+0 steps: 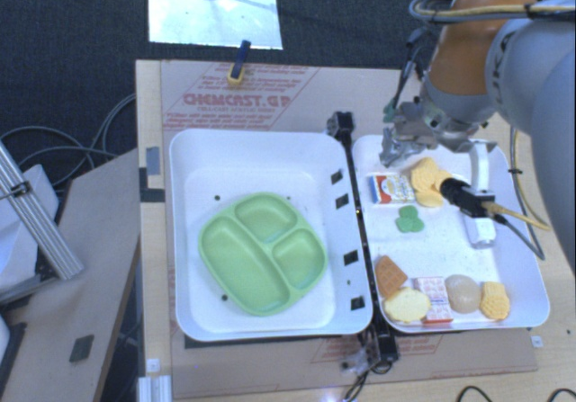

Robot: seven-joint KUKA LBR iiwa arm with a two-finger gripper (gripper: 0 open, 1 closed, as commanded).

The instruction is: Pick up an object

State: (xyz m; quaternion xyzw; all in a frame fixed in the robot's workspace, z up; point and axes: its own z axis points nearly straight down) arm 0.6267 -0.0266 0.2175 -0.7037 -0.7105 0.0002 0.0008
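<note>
From above, the gripper [397, 154] hangs at the back of the right bin [531, 297], just above a small red-and-white packet [389, 188] and beside a yellow waffle-like piece [430, 181]. Whether its fingers are open or closed cannot be told, and nothing is visibly between them. Red lettering on the board [238, 96] behind the left bin [193, 211] is too blurred to read surely.

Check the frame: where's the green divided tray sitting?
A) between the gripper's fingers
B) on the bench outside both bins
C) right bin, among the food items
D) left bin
D: the green divided tray lies flat in the left bin, apart from the gripper, which is over the far end of the right bin where the food items lie.
</note>
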